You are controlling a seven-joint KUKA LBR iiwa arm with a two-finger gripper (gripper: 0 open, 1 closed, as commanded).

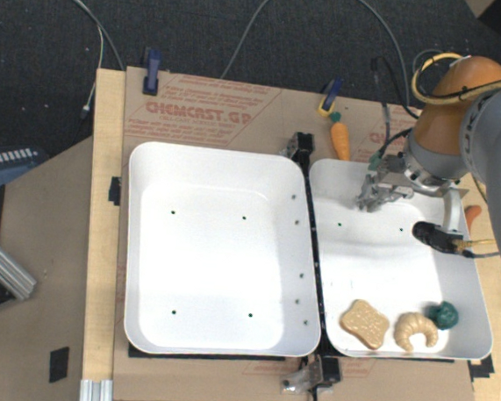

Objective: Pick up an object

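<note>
Hovering at the right bin's far edge, gripper, its opening indiscernible; cracker, croissant and green object lie unpicked at near edge.

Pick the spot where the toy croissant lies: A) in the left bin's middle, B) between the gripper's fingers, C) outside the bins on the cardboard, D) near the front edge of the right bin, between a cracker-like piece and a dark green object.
D: the croissant rests near the right bin's front edge, with the tan cracker-like piece on one side and the dark green object on the other, far from the gripper.
</note>
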